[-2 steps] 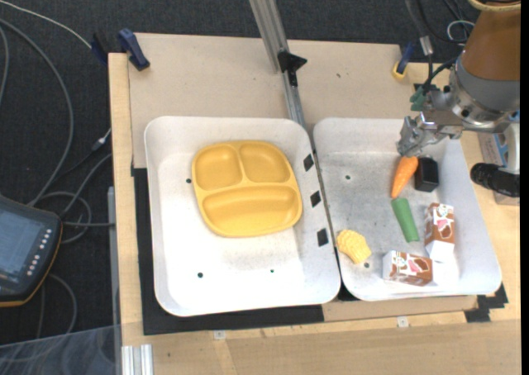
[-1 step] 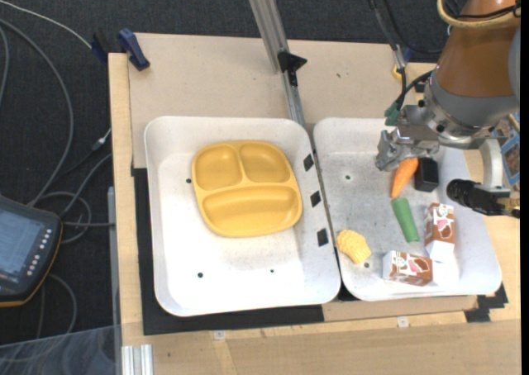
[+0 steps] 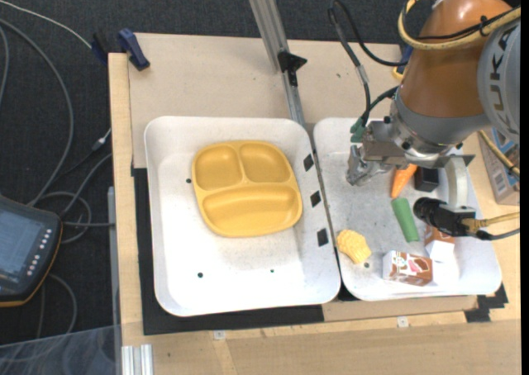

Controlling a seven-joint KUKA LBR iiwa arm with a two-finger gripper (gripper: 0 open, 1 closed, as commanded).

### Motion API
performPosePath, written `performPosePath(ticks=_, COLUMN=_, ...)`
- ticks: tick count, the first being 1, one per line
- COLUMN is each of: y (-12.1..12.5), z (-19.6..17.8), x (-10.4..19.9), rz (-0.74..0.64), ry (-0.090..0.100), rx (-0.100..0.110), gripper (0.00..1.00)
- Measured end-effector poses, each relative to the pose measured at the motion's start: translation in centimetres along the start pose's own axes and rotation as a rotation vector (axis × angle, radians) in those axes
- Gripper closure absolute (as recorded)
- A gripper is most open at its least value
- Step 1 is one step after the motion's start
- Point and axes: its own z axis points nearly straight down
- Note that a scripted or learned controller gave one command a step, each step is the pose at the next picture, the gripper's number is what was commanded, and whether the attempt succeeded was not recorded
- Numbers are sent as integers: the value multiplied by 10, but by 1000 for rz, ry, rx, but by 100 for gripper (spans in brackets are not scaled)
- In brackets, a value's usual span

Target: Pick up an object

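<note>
My gripper (image 3: 359, 170) hangs over the upper left part of the right bin (image 3: 332, 150), above bare bin floor. An orange carrot (image 3: 402, 181) lies just to its right, partly under the wrist. Below the carrot lies a green cylinder (image 3: 405, 220). A yellow corn cob (image 3: 353, 245) rests near the bin's left wall, well below the gripper. A brown and white carton (image 3: 410, 267) lies at the bin's front, with a white and red box (image 3: 442, 248) beside it. I see nothing held in the gripper.
The left bin (image 3: 165, 225) holds a yellow divided plate (image 3: 245, 187). A metal pole (image 3: 269, 14) rises at the back between the bins. The arm's orange band (image 3: 450, 43) covers the right bin's upper right.
</note>
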Motion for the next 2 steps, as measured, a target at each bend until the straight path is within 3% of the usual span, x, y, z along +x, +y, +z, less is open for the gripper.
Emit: performPosePath(ticks=2, y=-40, z=32, x=78, rz=2, ry=-1, rx=3, gripper=100)
